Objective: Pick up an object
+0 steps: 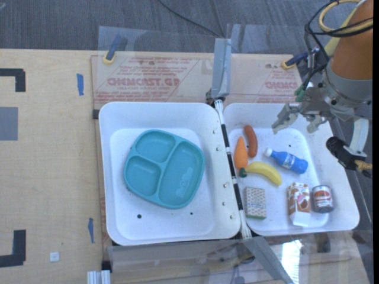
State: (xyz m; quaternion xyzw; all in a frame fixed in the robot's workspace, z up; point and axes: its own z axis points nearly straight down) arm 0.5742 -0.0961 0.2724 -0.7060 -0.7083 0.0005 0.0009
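Two bins (112, 158) – one plate (164, 168); one each – carrot (240, 154), sausage (251, 141), banana (264, 172), bottle (287, 160), can (322, 198), carton (299, 204), box (255, 202).

The grey arm (349, 52) comes in from the right, its orange band above the wrist at the upper right corner. The claw (301, 118) hangs below it, fingers spread apart, with nothing between them.
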